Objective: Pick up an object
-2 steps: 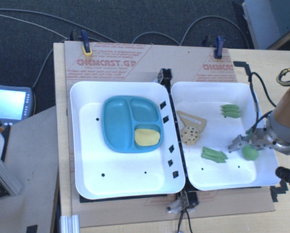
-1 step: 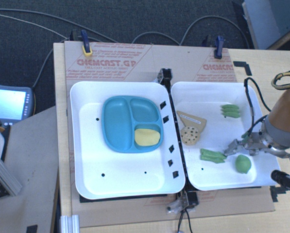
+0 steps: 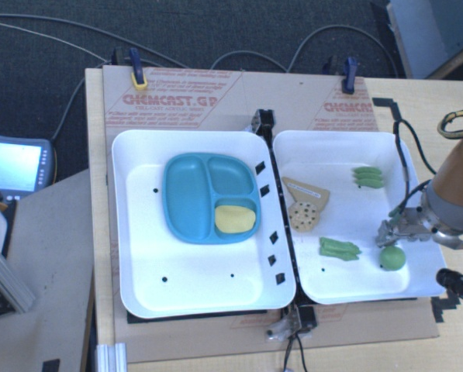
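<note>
In the right bin (image 3: 324, 149) lie a tan slotted piece (image 3: 305, 204), a green pod-like item (image 3: 339, 248), a second green item (image 3: 368, 177) near the far side, and a small green ball (image 3: 392, 259). My gripper (image 3: 392, 235) reaches in from the right edge and hovers low over the bin's right side, directly behind the green ball and very close to it. Whether it touches the ball is unclear. The arm's wrist covers the bin's right wall.
The left bin (image 3: 138, 231) holds a blue divided plate (image 3: 208, 196) with a yellow lump (image 3: 235, 219) in its near right compartment. A black divider with clips (image 3: 274, 208) runs between the bins. Cables trail along the right bin's far right side.
</note>
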Tool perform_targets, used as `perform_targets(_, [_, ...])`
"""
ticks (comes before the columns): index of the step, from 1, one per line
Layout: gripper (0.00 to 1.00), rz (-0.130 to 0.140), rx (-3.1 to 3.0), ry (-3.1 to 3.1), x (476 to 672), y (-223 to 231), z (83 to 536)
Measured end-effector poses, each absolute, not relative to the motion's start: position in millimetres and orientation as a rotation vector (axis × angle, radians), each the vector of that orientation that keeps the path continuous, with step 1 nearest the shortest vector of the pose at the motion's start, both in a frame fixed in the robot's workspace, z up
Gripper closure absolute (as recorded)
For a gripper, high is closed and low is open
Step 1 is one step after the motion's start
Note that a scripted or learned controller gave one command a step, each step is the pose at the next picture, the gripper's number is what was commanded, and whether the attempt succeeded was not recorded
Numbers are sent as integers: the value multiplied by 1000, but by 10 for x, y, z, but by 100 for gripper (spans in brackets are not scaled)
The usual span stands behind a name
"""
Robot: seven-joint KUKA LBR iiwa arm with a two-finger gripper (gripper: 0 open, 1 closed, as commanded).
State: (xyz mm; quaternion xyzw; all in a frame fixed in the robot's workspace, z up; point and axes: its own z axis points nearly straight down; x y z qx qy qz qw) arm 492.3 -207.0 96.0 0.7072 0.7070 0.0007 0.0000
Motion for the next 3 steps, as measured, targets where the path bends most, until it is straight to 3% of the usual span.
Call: perform_targets(3, [100, 4, 2216, 2218, 4845, -2184, 2377])
